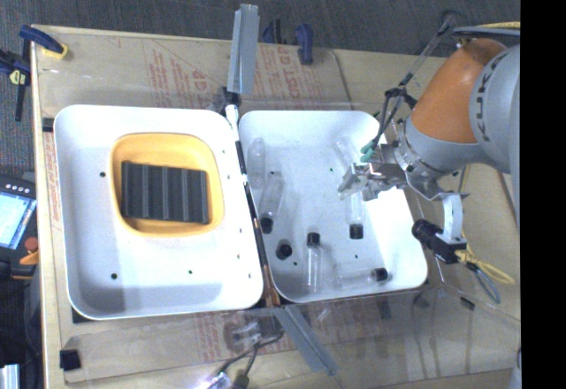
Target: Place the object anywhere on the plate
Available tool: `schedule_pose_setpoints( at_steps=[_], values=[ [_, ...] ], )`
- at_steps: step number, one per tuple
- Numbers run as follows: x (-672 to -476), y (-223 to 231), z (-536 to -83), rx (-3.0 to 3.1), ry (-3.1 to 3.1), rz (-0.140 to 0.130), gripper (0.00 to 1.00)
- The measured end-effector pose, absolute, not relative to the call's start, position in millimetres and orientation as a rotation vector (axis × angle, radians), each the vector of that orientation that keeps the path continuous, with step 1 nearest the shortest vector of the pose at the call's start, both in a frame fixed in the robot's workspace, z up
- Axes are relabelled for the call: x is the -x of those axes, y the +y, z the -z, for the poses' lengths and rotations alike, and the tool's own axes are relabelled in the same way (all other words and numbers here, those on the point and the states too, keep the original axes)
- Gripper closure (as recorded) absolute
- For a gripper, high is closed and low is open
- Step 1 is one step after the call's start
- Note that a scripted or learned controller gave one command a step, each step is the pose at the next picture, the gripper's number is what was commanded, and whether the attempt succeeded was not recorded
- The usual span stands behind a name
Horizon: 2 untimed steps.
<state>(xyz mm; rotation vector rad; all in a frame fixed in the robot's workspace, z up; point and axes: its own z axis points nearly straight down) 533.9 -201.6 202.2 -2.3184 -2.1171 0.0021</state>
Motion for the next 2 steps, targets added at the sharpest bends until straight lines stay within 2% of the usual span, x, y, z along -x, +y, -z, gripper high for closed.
schedule_pose_setpoints(
  at_steps=[1,2],
  values=[
    [-576.9,-140.2,-200.7,2.111,-2.326,0.000,1.00],
    [-638.9,-99.2,-183.6,1.834,-2.550,-0.001,1.00]
  ],
)
